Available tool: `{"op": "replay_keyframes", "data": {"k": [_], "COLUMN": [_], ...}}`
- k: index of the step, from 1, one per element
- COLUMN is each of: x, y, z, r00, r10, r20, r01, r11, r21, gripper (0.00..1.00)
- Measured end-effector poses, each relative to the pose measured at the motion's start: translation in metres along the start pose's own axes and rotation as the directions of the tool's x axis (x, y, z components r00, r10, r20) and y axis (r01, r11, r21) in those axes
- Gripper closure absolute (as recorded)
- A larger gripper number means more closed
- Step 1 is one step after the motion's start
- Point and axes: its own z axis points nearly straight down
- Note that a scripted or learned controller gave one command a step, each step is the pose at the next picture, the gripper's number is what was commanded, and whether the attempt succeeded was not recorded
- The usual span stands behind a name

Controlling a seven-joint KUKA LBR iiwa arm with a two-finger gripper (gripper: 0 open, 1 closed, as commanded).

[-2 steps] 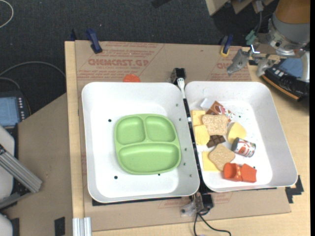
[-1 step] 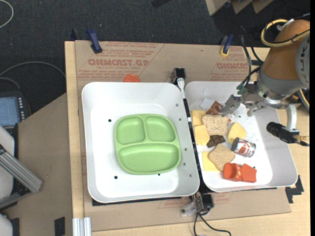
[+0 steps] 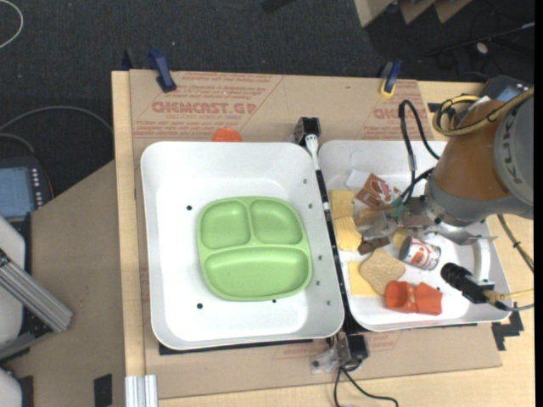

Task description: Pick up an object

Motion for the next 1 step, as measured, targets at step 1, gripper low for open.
{"op": "replay_keyframes", "data": {"k": [1], "x": [-0.0028], "y": [0.005], "z": [-0.0161], "r00": [1.0], "r10": [-0.001], "r20": [0.006], "r01": [0.001], "r11": [1.0], "r21": [-0.013], "gripper": [1.0]}}
